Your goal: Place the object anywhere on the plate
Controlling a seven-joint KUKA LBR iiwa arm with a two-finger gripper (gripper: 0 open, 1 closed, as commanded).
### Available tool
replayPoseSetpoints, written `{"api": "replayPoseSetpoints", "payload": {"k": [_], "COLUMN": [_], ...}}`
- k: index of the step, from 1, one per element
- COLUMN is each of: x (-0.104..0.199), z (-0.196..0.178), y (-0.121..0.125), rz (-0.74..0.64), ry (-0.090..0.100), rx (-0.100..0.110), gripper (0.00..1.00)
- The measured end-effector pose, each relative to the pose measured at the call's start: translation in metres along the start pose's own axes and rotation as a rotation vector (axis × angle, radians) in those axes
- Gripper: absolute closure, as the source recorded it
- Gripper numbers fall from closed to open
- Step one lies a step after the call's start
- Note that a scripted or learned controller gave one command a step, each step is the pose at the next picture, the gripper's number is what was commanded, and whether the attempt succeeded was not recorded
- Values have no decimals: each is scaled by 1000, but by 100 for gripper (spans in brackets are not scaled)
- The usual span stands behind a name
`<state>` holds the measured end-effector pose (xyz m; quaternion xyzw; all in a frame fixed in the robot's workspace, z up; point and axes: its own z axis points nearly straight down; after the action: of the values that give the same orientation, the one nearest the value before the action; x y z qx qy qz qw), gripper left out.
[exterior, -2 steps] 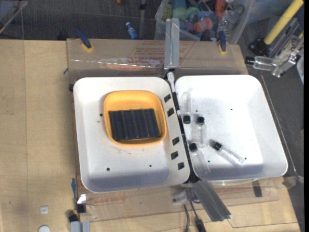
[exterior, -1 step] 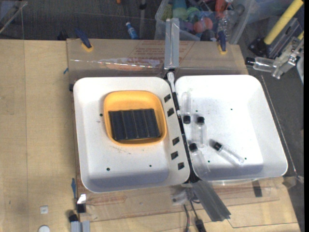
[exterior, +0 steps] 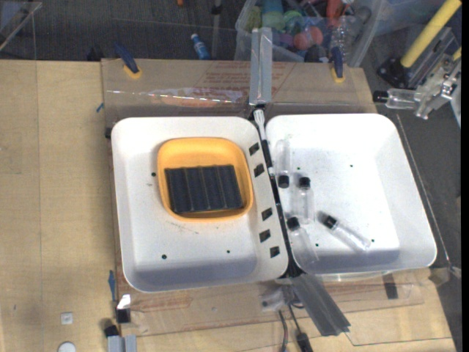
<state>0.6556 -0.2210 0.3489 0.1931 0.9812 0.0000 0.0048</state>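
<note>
**Plate waiting, clear pieces loose in the other bin**

Camera view. Two shallow white bins sat side by side on the tabletop (exterior: 51,196). The left bin (exterior: 139,255) held an orange plate (exterior: 201,149) with a dark ribbed slab (exterior: 203,188) lying flat on it, covering most of its middle; only the orange rim and a strip along the top stayed bare. Judged: anything set down there would likely rest on the slab or that strip.

The right bin (exterior: 381,196) held small clear tube-like pieces with black caps. Two lay close together near the divider (exterior: 262,174) between the bins, around (exterior: 302,187); one lay slanted nearer the middle, the slanted tube (exterior: 343,229); another black-capped piece (exterior: 292,224) sat low against the divider. Which of these was the task's object could not be told. They lay on the bin floor, apart from the plate, so the placing was judged not yet done.

At the upper right, off the bins, a metal part with a yellow bar above it, the pincer (exterior: 432,97), hung beyond the right bin's far corner. Its state could not be told. Nothing showed in it.

Judged risk: clear, small, round pieces, apt to roll and hard to seize.
</note>
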Motion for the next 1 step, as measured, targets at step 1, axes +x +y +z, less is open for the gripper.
{"api": "replayPoseSetpoints", "payload": {"k": [1], "x": [-3], "z": [5], "y": [1], "rz": [-232], "ry": [1], "rx": [-1], "gripper": [100]}}
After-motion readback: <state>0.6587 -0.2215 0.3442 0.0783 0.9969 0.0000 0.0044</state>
